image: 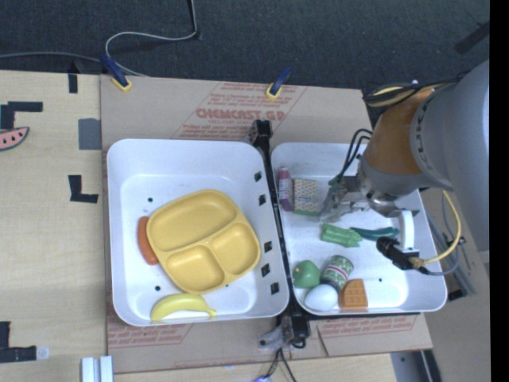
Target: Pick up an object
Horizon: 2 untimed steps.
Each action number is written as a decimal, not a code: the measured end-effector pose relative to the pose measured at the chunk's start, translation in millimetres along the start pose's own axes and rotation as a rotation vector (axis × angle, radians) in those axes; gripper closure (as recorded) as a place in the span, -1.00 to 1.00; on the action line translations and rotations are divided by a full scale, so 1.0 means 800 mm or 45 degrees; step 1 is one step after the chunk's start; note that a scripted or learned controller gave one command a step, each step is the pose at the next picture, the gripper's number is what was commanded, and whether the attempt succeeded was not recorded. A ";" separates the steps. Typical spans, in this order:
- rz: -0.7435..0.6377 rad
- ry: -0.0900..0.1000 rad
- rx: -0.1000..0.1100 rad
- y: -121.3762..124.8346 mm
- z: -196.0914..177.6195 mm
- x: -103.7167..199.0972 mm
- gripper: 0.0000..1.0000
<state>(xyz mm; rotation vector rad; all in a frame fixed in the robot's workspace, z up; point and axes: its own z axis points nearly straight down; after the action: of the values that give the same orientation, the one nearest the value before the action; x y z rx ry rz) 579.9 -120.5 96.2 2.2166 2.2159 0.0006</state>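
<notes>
The right bin (413, 293) holds several small items. A pink and purple box (297, 194) lies near its left wall. Further in are a green pod-like piece (342, 235), a teal piece (374, 231), a green ball (305, 274), a small can (337, 270), a white egg (321, 298) and an orange cracker (355, 294). My gripper (337, 204) is low in this bin. It sits just right of the box and just above the green piece. The wrist hides what lies under it.
The left bin (127, 173) contains a yellow divided plate (203, 239), a banana (183, 306) at the front and an orange item (145, 241) partly under the plate. Black clips (261, 130) join the bins. Yellow cables (449, 245) hang off the wrist.
</notes>
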 end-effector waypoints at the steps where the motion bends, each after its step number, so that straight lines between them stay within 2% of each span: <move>1: 0.000 0.000 0.000 0.000 0.000 0.000 -1.00; 2: -0.002 0.006 0.006 0.030 0.013 0.007 -1.00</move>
<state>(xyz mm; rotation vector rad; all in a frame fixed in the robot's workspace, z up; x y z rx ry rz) 604.1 -114.6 85.9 2.2196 2.2220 0.0004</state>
